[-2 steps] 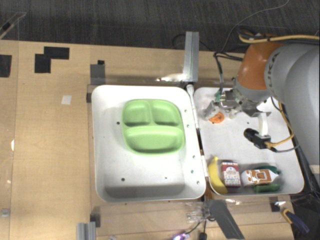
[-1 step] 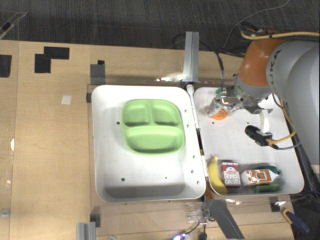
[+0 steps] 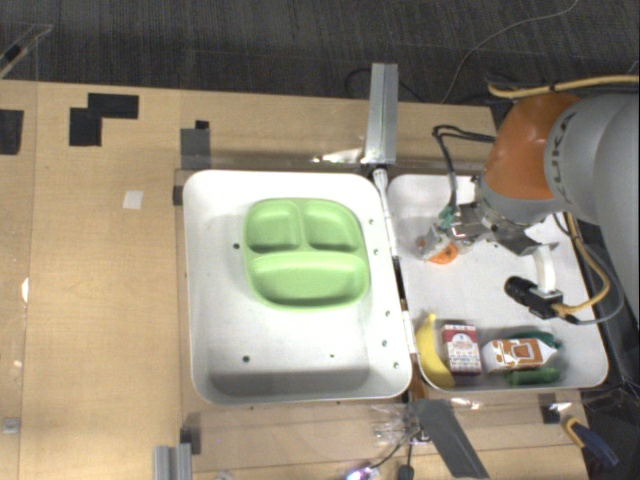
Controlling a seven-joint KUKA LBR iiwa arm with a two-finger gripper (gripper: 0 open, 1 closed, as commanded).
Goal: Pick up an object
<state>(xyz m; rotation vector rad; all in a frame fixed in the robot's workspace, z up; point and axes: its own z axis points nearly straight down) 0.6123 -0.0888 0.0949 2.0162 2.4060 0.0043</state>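
My gripper (image 3: pixel 447 231) reaches down into the upper left part of the right bin (image 3: pixel 500 368). A small orange object (image 3: pixel 443 255) lies right under its tip, partly hidden by it; whether they touch is unclear. Along this bin's near edge lie a yellow banana (image 3: pixel 430 349), a small red box (image 3: pixel 460 349), a brown and white carton (image 3: pixel 516 351) and a green item (image 3: pixel 530 375) just in front of the carton.
The left bin (image 3: pixel 215 358) holds a green divided plate (image 3: pixel 303 251) in its middle. A metal post (image 3: pixel 381 118) stands at the back between the two bins. The arm's orange band (image 3: pixel 520 158) hangs over the right bin's far corner.
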